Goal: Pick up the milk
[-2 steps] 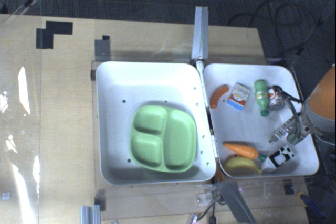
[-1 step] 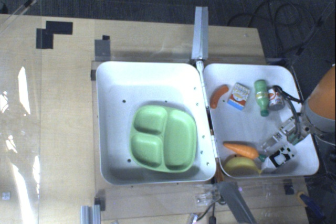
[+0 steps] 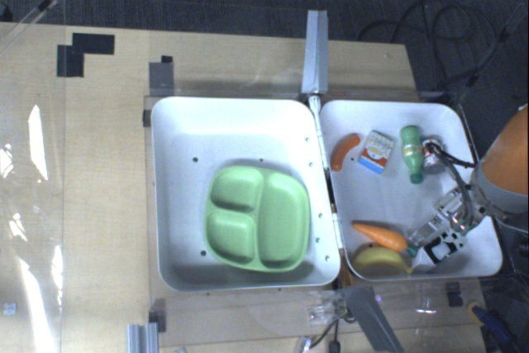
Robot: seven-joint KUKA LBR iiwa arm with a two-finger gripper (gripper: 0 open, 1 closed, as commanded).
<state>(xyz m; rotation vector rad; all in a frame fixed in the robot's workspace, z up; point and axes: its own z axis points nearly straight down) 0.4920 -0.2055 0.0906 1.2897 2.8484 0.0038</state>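
One milk carton [image 3: 377, 151] at bin's far side, jaws [image 3: 440, 234] well apart near front

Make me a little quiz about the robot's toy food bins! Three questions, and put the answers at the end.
1. True or false: the green divided plate lies in the left bin.
2. Which is nearest the gripper? A) hot dog B) carrot C) green bottle
3. Fill in: in the right bin, the small milk carton lies between the hot dog and the green ____.

Key
1. True.
2. B. The carrot lies just left of the gripper, with the banana below it.
3. bottle.
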